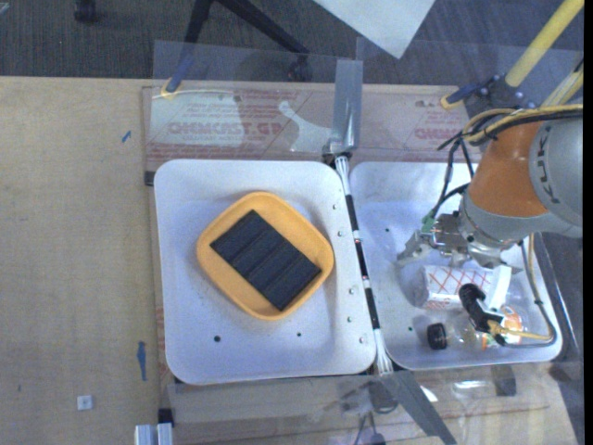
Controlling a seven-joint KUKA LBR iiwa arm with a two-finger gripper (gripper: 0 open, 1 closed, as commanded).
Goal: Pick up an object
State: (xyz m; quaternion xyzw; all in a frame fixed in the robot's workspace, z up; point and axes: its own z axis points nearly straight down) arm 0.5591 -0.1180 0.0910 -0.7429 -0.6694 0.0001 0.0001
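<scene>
From the overhead camera I see the gripper [441, 248] down in the right bin [384, 197], over a white red-latticed packet [452, 284], though I cannot tell how open it is or whether it holds anything, while the left bin [185, 341] carries a yellow dish [215, 269].

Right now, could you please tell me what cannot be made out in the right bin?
- Camera view, the packet: its far end is hidden under the arm.
- Camera view, the small black piece: too small to identify.
- Camera view, the arm: its base is cut off by the frame's side.
</scene>
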